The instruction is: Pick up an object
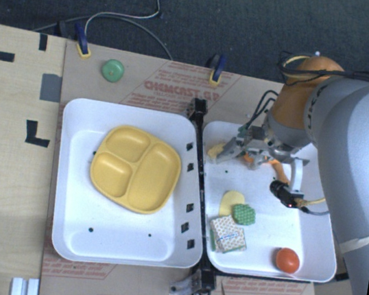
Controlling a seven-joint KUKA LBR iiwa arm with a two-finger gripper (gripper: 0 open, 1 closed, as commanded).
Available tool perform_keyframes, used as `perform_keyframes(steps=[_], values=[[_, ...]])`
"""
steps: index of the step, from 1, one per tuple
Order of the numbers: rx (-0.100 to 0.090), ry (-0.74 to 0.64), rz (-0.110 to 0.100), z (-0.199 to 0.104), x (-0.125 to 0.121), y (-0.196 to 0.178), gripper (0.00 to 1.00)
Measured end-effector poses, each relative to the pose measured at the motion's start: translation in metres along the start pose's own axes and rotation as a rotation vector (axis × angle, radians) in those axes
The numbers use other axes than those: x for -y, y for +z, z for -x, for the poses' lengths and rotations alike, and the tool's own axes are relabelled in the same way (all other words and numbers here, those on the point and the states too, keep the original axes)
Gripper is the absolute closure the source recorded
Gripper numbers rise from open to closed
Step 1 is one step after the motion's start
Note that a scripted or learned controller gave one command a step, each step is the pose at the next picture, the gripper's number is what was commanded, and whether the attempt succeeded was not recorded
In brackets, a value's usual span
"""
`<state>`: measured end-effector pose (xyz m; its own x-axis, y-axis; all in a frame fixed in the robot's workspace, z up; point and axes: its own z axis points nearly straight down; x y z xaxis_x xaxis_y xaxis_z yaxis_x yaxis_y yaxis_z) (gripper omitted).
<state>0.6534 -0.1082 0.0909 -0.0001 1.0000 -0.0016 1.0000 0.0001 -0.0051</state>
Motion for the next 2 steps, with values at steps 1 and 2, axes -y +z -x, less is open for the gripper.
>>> perform_keyframes(steps=[1,2], values=[[-0.012,0.002,-0.024,0.036,-0.010,0.008,0.00],[-0.012,0.001,-0.020,0.055,-0.011,0.008,0.00]])
